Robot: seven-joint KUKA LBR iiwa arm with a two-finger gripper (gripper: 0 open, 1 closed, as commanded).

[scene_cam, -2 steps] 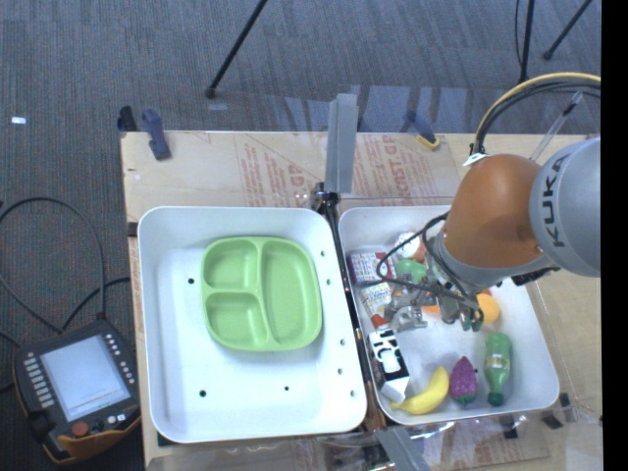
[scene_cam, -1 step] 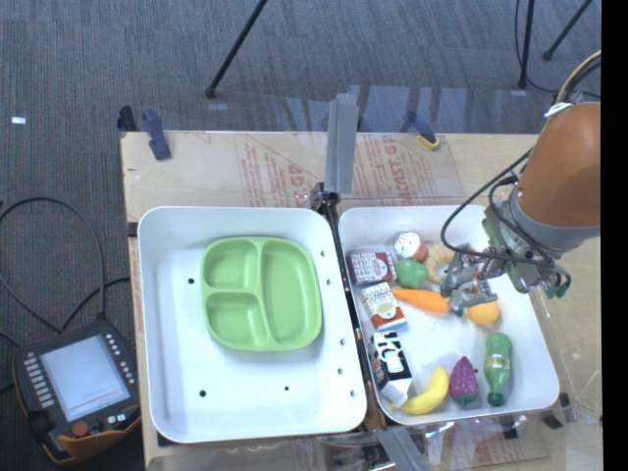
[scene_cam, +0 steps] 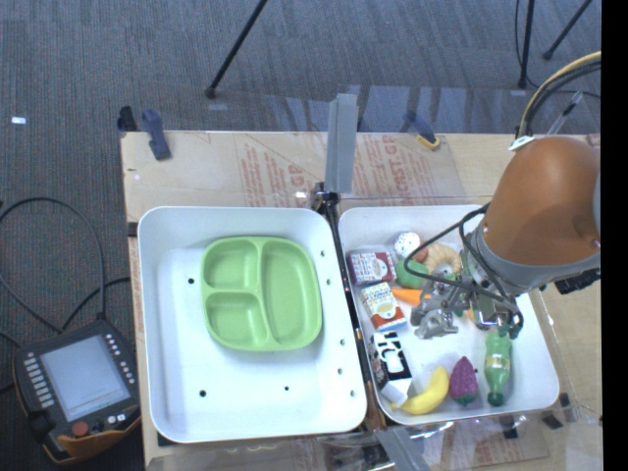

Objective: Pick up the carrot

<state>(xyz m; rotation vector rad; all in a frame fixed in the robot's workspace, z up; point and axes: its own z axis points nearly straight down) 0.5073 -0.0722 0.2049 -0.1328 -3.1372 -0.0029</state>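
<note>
Bench (scene_cam: 196,165) — two white bins (scene_cam: 167,341)

A robotics lab is shown: a cardboard-covered worktop (scene_cam: 245,165) set on grey carpet (scene_cam: 98,47), tripod legs (scene_cam: 240,37) seen behind the hand (scene_cam: 461,312), a teach pendant (scene_cam: 78,386) cabled far to its left.

Arm (scene_cam: 545,214) reaches in from right — claw (scene_cam: 439,320) hangs low.

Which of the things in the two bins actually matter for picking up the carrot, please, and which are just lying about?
Part of the job:
carrot, in the right bin
gripper, just beside the carrot

Just lying about:
green tray in the left bin
banana
green bottle
snack packets
black-and-white box
</note>
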